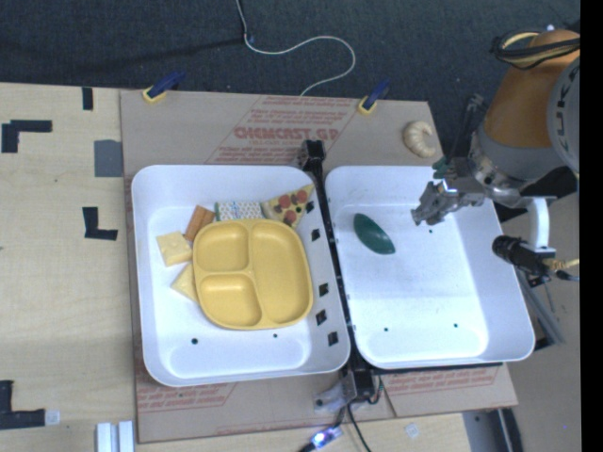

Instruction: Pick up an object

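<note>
1. Camera view, step in hand: approach, as I judge it. My pincer (431,207) hangs over the upper right part of the right bin (471,347), with nothing between its tips. How far they are parted I cannot tell; too small and dark from this angle.
2. Target: the dark green object (374,234), lying on the right bin's floor, left of my pincer and a little below it in the picture. Near, not touching.
3. Next move calls for a shift left over the green object, a descent, then a close across its narrow width.
4. Right bin: just the green object.
5. Left bin (151,252): a yellow divided plate (252,273) near the middle; small tan and patterned pieces (198,221) tucked along its upper left edge.
</note>
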Tool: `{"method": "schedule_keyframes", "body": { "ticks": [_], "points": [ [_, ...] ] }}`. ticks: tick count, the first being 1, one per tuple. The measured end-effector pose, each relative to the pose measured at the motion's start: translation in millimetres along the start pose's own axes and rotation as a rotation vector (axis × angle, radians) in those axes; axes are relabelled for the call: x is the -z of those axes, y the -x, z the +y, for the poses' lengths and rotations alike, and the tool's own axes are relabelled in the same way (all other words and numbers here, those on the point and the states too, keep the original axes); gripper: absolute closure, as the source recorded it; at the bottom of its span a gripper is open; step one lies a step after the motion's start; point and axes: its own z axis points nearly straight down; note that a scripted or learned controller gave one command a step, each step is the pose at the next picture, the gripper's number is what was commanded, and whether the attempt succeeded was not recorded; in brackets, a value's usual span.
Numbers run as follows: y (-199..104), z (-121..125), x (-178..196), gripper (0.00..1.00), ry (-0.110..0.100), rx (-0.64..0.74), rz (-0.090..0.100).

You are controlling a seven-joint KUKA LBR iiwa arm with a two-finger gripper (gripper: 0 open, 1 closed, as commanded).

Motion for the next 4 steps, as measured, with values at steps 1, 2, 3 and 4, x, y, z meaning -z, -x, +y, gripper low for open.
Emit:
{"method": "schedule_keyframes", "body": {
  "ticks": [1, 2, 3, 4],
  "points": [
    [-39.8, -39.9, -3.6, 1.0, -0.005, 0.001, 0.001],
    [-51.8, -68.0, -4.2, 1.0, -0.005, -0.001, 0.0],
    [-49.9, -81.7, 7.4, 1.0, -0.003, -0.001, 0.001],
    [-54.6, -73.6, 8.5, 1.0, -0.002, 0.001, 0.0]
  ]
}}
